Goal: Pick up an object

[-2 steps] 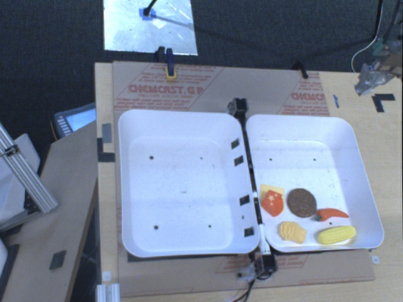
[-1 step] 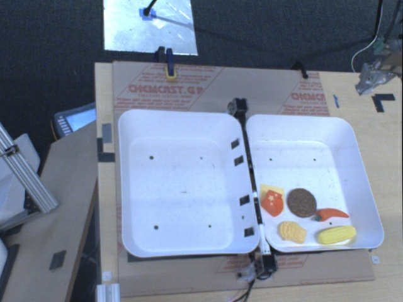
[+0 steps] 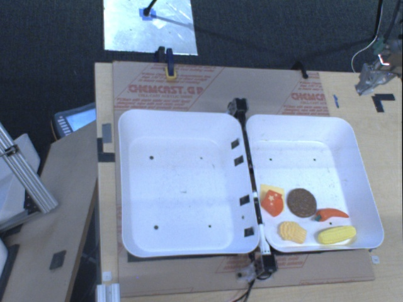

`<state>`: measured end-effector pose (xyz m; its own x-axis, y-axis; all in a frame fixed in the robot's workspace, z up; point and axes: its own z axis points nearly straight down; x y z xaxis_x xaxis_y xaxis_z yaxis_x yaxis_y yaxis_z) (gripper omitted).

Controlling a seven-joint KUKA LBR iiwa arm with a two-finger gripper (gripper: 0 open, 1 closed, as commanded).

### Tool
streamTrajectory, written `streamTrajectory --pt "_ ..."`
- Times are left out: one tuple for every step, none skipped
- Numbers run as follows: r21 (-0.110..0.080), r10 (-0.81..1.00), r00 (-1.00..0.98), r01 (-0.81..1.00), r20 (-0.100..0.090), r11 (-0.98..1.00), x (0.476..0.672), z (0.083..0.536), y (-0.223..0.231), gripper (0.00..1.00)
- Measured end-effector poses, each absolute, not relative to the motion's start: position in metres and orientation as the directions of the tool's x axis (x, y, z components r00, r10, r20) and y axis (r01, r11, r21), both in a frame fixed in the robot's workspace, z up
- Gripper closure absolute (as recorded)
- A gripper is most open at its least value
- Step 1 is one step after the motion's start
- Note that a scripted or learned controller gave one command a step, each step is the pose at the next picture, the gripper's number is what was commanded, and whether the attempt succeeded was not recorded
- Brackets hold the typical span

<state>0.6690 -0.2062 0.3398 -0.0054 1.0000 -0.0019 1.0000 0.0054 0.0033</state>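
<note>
Several toy foods lie in the near part of the right bin [image 3: 352, 143]. A yellow and red wedge [image 3: 272, 200] lies beside a brown round disc [image 3: 301, 202]. A red chili pepper [image 3: 332, 214] rests to the right of the disc. In front of them are a yellow ridged piece [image 3: 292, 232] and a yellow corn cob [image 3: 336, 234]. My gripper [image 3: 370, 80] hangs at the upper right, over the bench beyond the right bin's far corner, well away from all the objects.
The left bin [image 3: 126, 168] stands beside the right one, joined by a black hinge strip [image 3: 249, 181]. A shiny metal sheet [image 3: 148, 17] lies beyond the bench. A yellow clamp [image 3: 170, 65] grips the far edge. Cables hang at the upper right.
</note>
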Motion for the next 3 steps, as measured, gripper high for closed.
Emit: streamTrajectory --pt "0.004 1.0 -0.006 1.0 -0.002 0.006 0.669 0.3393 -0.2062 1.0" --pt "0.003 1.0 -0.006 1.0 -0.002 0.006 0.669 0.3392 -0.2062 1.0" --pt "0.003 1.0 -0.006 1.0 -0.002 0.006 0.669 0.3408 -0.2062 1.0"
